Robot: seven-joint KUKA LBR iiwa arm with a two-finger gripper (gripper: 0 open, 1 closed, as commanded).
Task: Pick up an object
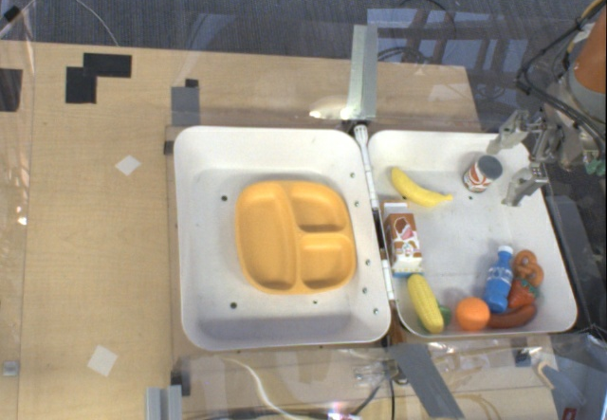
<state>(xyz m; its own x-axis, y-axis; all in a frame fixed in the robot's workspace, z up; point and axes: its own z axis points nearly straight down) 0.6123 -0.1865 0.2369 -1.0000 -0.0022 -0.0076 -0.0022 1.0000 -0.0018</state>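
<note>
The arm [590, 67] is cut off at right, apparently.

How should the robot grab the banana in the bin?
Probably across its middle, from straight above. The banana lies flat and alone on the floor of the right bin, curved, with open room on both long sides. The middle is its widest part, so the gripper could close across the narrow width there.

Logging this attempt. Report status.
Hand open, holding nothing, at right bin's far right corner. Small round can just beside it, ungrasped. Yellow banana lies clear of both.
</note>
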